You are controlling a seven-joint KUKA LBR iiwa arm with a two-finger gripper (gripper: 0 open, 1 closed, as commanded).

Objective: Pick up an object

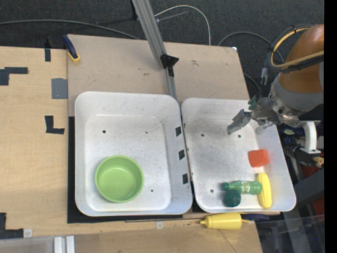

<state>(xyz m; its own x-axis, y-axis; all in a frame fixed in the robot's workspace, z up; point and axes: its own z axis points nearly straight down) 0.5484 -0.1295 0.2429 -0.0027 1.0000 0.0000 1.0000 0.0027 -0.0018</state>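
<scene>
Lying green bottle (pixel 243 187), axis left-right

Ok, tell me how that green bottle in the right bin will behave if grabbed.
The green bottle lies on its side, so a nudge would probably roll it. It looks like clear plastic, likely light. The yellow object sits against its end, so it may get dragged along.

Green bowl (pixel 119 178), orange block (pixel 258 158), yellow banana (pixel 264 190).

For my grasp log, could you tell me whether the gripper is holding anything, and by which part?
Nothing is held: the gripper hangs above bare floor of the right bin, apart from the orange block.
</scene>
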